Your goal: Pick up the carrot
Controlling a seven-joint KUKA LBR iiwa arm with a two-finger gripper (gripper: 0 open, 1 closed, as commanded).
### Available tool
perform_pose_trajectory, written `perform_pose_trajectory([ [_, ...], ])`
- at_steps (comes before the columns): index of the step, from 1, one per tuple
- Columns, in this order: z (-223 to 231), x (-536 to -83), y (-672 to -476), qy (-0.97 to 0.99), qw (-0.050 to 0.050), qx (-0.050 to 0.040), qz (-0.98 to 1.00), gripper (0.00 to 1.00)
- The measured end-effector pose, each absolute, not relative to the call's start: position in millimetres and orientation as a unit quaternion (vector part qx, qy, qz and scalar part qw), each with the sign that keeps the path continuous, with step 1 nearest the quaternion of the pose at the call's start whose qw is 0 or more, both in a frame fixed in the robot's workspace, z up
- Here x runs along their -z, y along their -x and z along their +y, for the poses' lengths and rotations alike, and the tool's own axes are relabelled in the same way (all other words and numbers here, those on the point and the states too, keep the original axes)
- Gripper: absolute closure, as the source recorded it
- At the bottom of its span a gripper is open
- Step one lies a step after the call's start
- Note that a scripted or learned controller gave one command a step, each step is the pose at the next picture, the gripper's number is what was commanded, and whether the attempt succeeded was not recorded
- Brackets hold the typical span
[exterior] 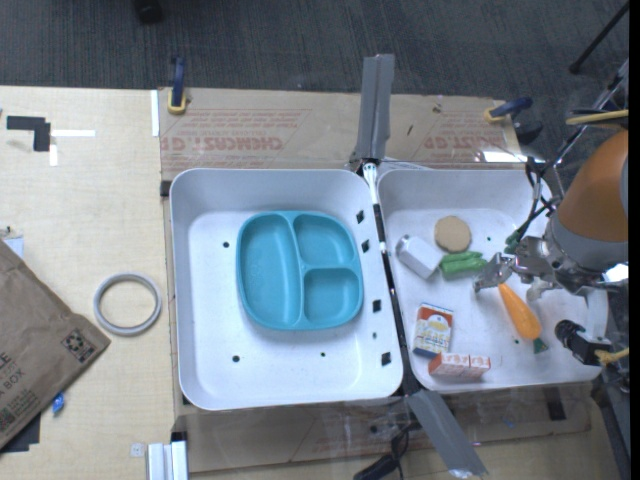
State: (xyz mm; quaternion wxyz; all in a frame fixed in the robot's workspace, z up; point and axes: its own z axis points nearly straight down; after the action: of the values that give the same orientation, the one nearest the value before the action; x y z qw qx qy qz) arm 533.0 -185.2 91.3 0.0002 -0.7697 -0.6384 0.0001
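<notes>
While the arm (600, 203) hangs over the right bin (470, 193), I see the carrot (521, 313) lying on the bin floor, orange w/ green tip toward the near-right corner. Gripper (503, 270) sits just above its upper end; can't tell if jaws are apart or together. Green block (461, 263) just left.

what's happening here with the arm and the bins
A grey KUKA arm reaching in from the right has its hand down in the right bin, right at the upper end of the carrot, which still lies on the bin floor. Whether it has a grip yet is unclear. Nearby sit a round cookie, a green piece and two small cartons. The left bin holds a blue divided plate.
</notes>
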Motion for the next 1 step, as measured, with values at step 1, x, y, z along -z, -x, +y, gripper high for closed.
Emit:
perform_pose_trajectory([
  [1,-139.5,-91.1,-524.4,0.748,0.001,-0.001,-0.663,0.0],
])
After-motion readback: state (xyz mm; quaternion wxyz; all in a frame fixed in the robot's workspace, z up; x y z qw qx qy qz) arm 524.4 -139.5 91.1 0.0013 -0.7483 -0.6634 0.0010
